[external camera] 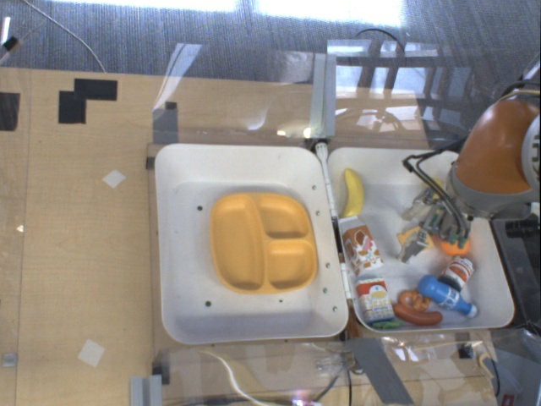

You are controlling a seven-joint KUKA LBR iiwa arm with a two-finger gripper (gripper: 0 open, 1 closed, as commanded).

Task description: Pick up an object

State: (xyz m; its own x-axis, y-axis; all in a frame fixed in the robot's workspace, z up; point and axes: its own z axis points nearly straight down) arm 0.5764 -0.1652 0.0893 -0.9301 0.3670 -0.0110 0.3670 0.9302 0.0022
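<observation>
Arm: the grey arm with its orange band (499, 155) comes in from the right, over the right bin (385, 163).
Gripper: the gripper (420, 235) hangs low inside the right bin, in its right half, pointing down and left.
Fingers: they stand apart, released, with nothing between them.
Orange object: a small orange object (454, 244) lies on the bin floor just right of the fingers, touching or nearly touching the gripper body; which one I cannot tell. It is beside the fingers, not between them.
Banana: a yellow banana (352, 192) lies at the far left of the right bin, well apart from the fingers.
Carton: a brown-and-white carton (361, 249) lies left of the fingers, near the bin's left wall.
Small carton: a small carton (374, 298) lies nearer, in the near-left corner.
Sausage: a red sausage (416, 308) lies along the near wall.
Blue bottle: a blue bottle (443, 294) lies near and right of the fingers.
Red-label bottle: a red-label bottle (459, 272) lies just beyond the blue one.
Left bin: the left bin (182, 227) bears a yellow divided plate (262, 242) at its middle.
</observation>
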